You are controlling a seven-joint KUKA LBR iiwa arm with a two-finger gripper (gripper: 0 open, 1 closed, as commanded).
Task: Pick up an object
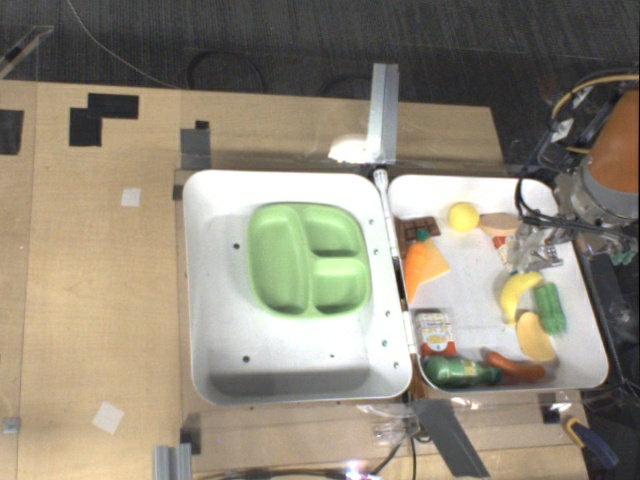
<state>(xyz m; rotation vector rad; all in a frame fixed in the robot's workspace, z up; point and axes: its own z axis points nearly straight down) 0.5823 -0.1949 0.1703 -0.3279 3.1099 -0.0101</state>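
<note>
hand (527, 252) above banana (515, 292), near bin's (590, 318) right edge.

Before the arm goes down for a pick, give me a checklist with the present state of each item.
1. End effector over the right bin: ok.
2. A target beneath it: ok, the banana lies just below in the view.
3. Finger opening: cannot tell.
4. Nothing already held: cannot tell, clutter hides the tips.
5. Room around the banana: not ok, the green vegetable lies right beside it and a yellow piece sits close below it.
6. Left bin holds the green divided tray, away from the pick: ok.
</note>
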